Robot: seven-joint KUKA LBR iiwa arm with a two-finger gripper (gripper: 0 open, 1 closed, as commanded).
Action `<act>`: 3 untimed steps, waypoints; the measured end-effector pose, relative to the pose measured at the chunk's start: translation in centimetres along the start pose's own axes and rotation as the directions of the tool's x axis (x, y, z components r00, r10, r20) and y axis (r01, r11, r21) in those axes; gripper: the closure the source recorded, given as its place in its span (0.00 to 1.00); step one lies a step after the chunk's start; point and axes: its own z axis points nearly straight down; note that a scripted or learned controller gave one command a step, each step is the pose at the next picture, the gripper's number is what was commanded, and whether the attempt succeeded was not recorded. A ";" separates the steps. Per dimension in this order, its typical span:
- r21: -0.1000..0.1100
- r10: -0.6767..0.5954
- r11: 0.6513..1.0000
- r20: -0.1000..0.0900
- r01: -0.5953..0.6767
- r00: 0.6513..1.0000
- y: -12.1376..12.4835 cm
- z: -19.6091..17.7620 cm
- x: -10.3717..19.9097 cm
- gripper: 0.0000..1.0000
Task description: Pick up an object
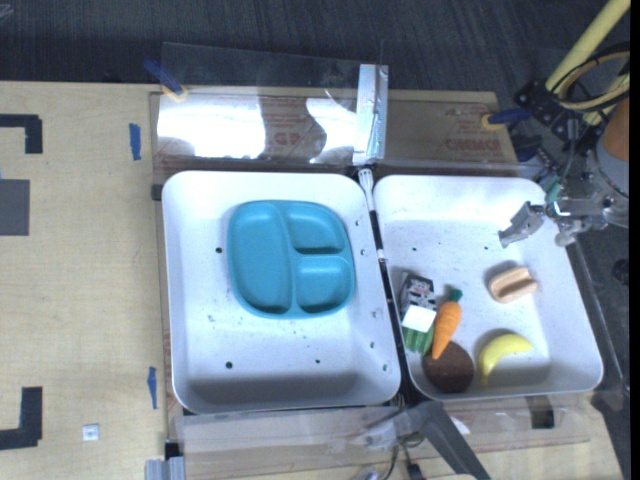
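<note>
1. Hanging over the far right side of the right bin (400,203), my gripper (545,223) is up by the bin's right wall.
2. My gripper's fingers look spread apart, and I see nothing between them.
3. My arm comes in from the right, with yellow and black cables (585,53) above it.
4. A hot dog (512,283) lies in the right bin, a little below my gripper and not touching it.
5. A yellow banana (504,352) lies near the front of the same bin, below the hot dog.
6. A brown ball (450,366) sits just to the left of the banana.
7. An orange carrot (446,324) with a green top leans on the brown ball.
8. A small white and black packet (417,303) lies beside the carrot, close to the bin's left wall.
9. A blue plate (291,256) with three parts lies flat in the middle of the left bin (200,348).
10. Both bins sit side by side on the bench (80,268), with their inner walls touching.
11. A clear sheet (260,118) stands behind the left bin.
12. Black marks and bits of blue tape (134,140) are on the bench to the left.
</note>
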 end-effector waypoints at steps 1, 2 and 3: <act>-0.005 -0.159 0.987 0.004 0.159 0.987 -2.3 12.7 7.6 0.00; -0.011 -0.234 0.972 0.006 0.234 0.972 -3.6 13.4 7.3 0.00; -0.014 -0.231 0.973 0.006 0.231 0.973 -3.5 12.3 7.3 1.00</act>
